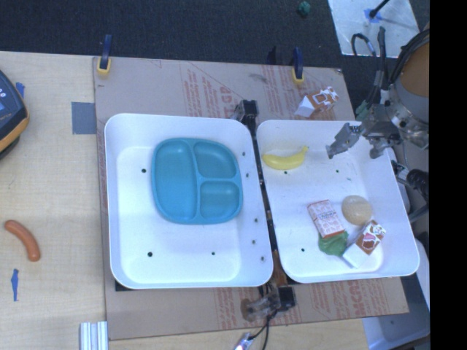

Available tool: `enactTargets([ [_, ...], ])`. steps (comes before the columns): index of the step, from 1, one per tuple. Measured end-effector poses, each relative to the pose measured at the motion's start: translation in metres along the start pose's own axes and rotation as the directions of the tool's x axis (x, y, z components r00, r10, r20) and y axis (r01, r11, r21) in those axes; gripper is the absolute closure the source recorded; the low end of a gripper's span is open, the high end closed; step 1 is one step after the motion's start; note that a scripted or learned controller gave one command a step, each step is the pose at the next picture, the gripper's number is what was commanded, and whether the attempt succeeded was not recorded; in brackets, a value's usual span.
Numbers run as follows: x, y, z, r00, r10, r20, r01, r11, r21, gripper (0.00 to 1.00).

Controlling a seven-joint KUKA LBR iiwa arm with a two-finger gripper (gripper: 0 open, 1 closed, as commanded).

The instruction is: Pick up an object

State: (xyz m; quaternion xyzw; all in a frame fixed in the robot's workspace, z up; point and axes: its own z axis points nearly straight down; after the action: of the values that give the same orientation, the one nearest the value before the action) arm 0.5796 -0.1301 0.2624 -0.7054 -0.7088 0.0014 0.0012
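My gripper [357, 143] hovers over the far right part of the right bin [292, 268], its two fingers spread open with nothing between them. A yellow banana [284, 159] lies at the bin's far left, apart from the gripper. Toward the near right of the bin sit a pink-red carton [326, 219], a beige round bun [357, 210], a green item [333, 244] and a small red-and-white carton [369, 239]. A blue divided plate [197, 180] rests in the left bin [131, 261].
A small snack packet [318, 101] lies on the cardboard beyond the right bin. A sausage [23, 240] lies on the bench at far left, and a dark device [9, 111] sits at the left edge. Clamps [104, 59] hold the cardboard.
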Motion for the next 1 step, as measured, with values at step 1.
enactTargets([
  [1, -0.0012, -0.0647, 0.0990, 1.000, 0.000, 0.000, 0.000, 1.000, 0.003, 0.00],
])
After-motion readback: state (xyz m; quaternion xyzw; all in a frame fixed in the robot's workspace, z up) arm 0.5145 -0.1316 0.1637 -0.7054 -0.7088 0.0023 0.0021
